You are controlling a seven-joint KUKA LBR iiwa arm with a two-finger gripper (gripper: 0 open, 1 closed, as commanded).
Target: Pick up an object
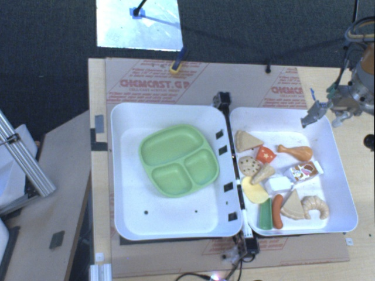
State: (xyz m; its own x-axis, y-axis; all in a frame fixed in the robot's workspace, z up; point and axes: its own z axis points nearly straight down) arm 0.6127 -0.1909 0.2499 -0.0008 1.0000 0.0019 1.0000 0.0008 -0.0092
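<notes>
I read "CHEMCAST GP" in red on the cardboard sheet (153,82). Tool (326,115) open over glossy plastic food bin (343,174).

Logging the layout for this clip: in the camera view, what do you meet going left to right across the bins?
Green divided plate → cookie → red pepper piece → chicken drumstick → claw.

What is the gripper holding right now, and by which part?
Nothing. The gripper hangs open over the upper right corner of the right bin, above the toy food, with nothing between its fingers.
</notes>
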